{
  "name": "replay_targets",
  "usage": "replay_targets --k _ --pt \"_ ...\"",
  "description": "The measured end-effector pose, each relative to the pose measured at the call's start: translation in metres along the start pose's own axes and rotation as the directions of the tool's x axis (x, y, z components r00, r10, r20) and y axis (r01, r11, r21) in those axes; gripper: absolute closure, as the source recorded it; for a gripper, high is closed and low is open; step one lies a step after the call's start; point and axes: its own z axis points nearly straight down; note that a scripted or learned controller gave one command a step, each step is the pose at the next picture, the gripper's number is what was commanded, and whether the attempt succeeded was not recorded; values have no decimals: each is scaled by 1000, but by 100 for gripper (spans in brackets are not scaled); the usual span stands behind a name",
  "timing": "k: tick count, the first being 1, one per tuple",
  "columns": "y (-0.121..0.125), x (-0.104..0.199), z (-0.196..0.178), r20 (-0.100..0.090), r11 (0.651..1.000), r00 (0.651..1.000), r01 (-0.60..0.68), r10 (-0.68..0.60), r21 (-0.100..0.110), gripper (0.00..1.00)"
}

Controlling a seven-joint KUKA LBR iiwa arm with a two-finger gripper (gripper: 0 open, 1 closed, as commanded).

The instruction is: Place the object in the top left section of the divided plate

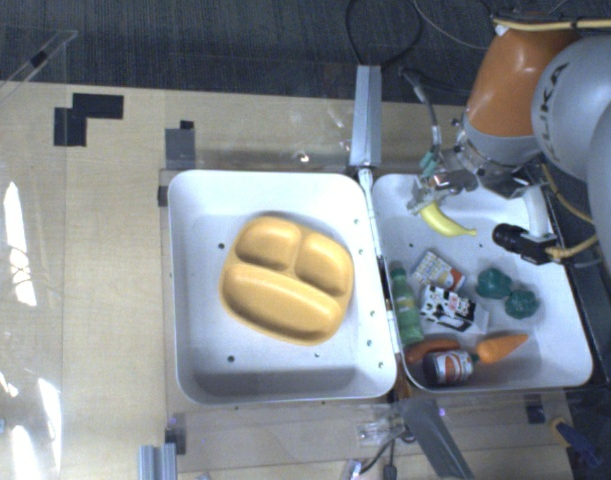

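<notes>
The yellow divided plate (287, 277) lies in the left bin (195, 368), with two sections on its far side and one long section on its near side; all three look bare. My gripper (431, 190) hangs over the far left corner of the right bin (575, 363). A small yellow banana (449, 221) is right beneath it, its left end touching or nearly touching the gripper's tip. I cannot tell whether the banana is lifted or resting on the bin floor.
Further toward the front of the right bin are a green bottle (398, 295), a patterned card pack (434, 268), a dark box (448, 309), two teal pieces (493, 284), a carrot (503, 346) and a can (448, 367). A metal divider (365, 118) stands between the bins.
</notes>
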Motion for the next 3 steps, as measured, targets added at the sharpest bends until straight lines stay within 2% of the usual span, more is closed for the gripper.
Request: replay_targets --k 1,2,3 --pt "35 61 1 0 999 999 -48 48 1 100" --pt "60 129 0 0 980 980 197 -197 -1 100" --pt "-8 110 1 -1 996 996 87 -87 2 100"
